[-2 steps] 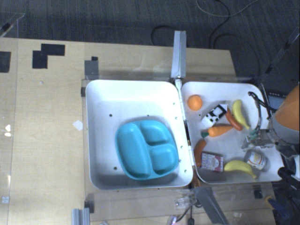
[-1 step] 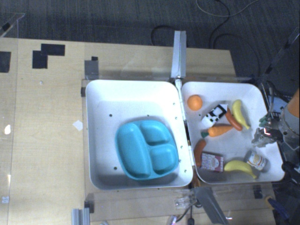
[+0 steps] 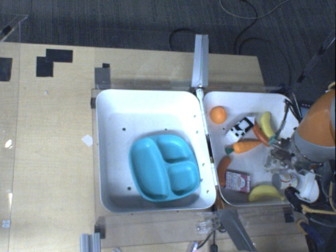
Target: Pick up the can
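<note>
A dark red can [image 3: 237, 181] with a pale label lies on its side near the front wall of the right bin [image 3: 247, 96]. My gripper [image 3: 279, 160] hangs low over the right side of that bin, to the right of the can and a little farther back, apart from it. It sits just above a yellow banana [image 3: 265, 193] and right of a carrot [image 3: 245, 146]. The orange-banded wrist [image 3: 317, 125] rises behind the gripper at the right edge.
The right bin also holds an orange [image 3: 218, 114], a black-and-white item [image 3: 240, 128], a second banana [image 3: 267, 124] and a brown sausage-shaped piece [image 3: 223, 167] beside the can. A blue divided tray [image 3: 164, 167] lies in the left bin [image 3: 113, 140].
</note>
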`<state>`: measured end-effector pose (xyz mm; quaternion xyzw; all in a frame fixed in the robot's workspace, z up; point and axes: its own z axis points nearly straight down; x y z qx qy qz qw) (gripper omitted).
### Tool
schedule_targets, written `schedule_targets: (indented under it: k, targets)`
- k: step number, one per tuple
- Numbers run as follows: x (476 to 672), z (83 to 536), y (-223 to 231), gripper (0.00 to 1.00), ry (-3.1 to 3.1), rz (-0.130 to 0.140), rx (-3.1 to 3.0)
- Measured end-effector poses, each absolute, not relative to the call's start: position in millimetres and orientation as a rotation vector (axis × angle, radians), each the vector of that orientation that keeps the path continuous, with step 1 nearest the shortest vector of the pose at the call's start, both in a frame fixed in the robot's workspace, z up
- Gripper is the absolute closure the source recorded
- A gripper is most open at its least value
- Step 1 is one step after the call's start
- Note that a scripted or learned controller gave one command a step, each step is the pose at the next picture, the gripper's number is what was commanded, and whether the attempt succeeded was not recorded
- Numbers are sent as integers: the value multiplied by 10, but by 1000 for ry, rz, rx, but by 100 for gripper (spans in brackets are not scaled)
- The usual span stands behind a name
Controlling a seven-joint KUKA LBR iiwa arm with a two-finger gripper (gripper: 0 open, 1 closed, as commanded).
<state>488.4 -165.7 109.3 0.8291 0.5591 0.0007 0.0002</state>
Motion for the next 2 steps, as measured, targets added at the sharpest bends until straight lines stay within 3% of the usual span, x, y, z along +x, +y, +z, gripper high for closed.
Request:
schedule_targets:
  k: [1, 2]
  targets:
    - [4884, 1094, -1657, 0, 1756, 2, 2604]
    - [5513, 954, -1877, 0, 1742, 0, 2614]
